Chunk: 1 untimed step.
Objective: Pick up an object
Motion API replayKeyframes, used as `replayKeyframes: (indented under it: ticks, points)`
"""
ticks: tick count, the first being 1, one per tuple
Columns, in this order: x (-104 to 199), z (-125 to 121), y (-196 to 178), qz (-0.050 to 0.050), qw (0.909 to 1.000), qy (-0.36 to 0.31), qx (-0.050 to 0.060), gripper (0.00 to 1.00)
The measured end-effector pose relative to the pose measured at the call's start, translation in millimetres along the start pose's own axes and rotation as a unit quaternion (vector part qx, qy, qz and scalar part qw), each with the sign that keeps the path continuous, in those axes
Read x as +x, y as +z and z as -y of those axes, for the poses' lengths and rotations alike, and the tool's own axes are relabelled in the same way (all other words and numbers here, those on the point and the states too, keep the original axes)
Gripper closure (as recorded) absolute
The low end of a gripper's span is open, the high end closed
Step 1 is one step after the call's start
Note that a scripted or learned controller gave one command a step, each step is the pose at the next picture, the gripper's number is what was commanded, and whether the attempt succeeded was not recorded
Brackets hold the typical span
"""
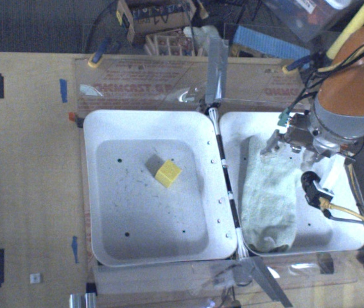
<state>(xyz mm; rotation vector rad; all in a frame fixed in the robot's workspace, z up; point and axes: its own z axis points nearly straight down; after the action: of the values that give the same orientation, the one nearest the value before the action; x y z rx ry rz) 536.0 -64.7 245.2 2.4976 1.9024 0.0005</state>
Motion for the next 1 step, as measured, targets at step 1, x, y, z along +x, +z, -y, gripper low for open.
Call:
replayKeyframes:
  ticks: [1]
  points:
    - [44.6,67.5,12.3,-0.001,0.9917,-0.128,0.003,0.0]
